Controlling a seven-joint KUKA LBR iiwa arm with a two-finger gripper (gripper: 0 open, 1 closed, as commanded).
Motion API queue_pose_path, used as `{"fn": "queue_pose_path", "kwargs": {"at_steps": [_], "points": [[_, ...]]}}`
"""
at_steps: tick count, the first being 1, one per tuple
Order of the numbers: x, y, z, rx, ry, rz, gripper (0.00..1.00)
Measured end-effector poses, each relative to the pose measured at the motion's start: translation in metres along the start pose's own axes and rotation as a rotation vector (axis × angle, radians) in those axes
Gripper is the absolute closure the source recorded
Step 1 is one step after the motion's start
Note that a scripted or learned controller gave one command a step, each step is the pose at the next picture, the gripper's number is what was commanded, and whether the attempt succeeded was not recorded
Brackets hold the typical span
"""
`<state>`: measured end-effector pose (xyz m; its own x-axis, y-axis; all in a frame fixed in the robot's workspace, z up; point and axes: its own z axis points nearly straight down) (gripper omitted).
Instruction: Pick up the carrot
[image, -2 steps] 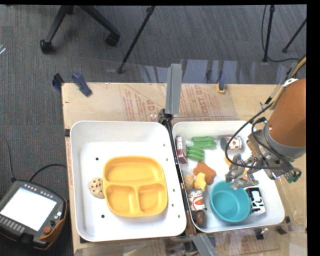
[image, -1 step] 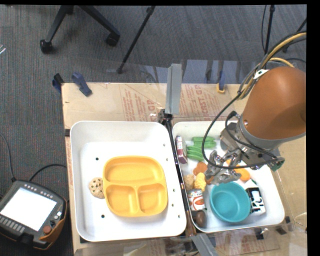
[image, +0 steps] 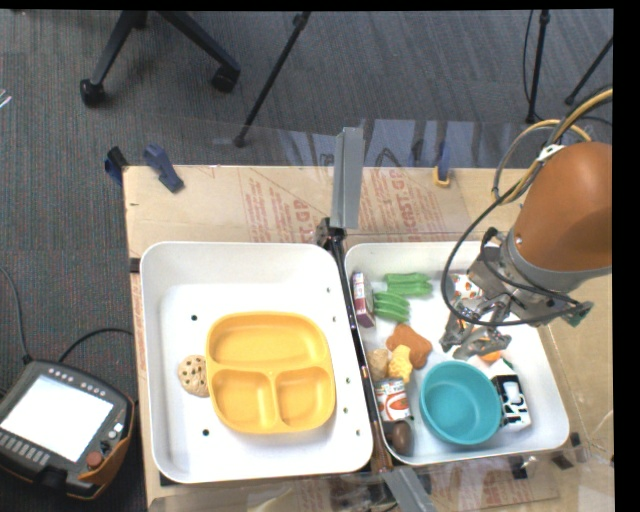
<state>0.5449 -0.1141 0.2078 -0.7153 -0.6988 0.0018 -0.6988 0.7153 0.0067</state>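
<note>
The carrot (image: 491, 353) shows as a small orange piece in the right bin (image: 550, 385), just above the teal bowl (image: 460, 402), and is mostly hidden by my gripper. My gripper (image: 470, 338) hangs low directly over it, under the grey wrist and orange band (image: 565, 210). The arm's shadow and body cover the point of contact, so I cannot tell whether the carrot is held.
The right bin also holds green pods (image: 405, 285), a brown-orange nugget (image: 410, 343), a yellow piece (image: 400, 362), a small can (image: 395, 400), a black-and-white packet (image: 512, 400) and a dark red item (image: 362, 300). The left bin (image: 165, 290) holds a yellow divided plate (image: 270, 372) and a cookie (image: 192, 375).
</note>
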Motion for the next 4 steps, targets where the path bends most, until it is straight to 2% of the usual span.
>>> {"fn": "queue_pose_path", "kwargs": {"at_steps": [1,2,3,4], "points": [[0.073,-0.067,-0.032,0.007,-0.004,-0.269,1.00],[0.088,-0.007,0.119,-0.003,-0.001,-0.174,1.00],[0.090,-0.037,-0.026,0.011,-0.005,-0.592,1.00],[0.096,-0.041,-0.103,0.007,-0.004,-1.091,1.00]]}}
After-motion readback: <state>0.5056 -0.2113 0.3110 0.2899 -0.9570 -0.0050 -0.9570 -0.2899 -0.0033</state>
